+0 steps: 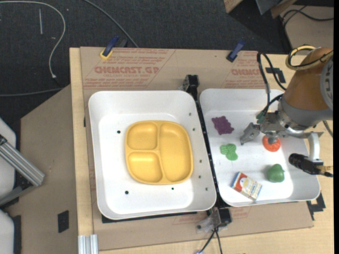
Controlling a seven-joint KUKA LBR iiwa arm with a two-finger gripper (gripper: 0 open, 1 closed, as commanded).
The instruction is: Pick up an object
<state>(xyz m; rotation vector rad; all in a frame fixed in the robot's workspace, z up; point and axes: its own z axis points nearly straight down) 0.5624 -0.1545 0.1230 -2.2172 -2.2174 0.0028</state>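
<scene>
Inside left bin (100, 142), yellow divided plate (159, 152)

The bench (159, 62) is topped with a brown cardboard-like sheet printed with faded red lettering along its far edge. Two blue clamps sit on that far edge, one (110, 47) toward the left and one (236, 50) toward the right. Two shallow white bins lie directly on the sheet, side by side and touching along their inner rims. The left bin (106, 142) is the larger in view, with small dark holes dotted over its floor. The right bin (233, 97) reaches almost to the bench's right edge. A small black fitting (190, 82) sits at the far end of the seam between the bins, and another (220, 216) sits at the near end.
</scene>
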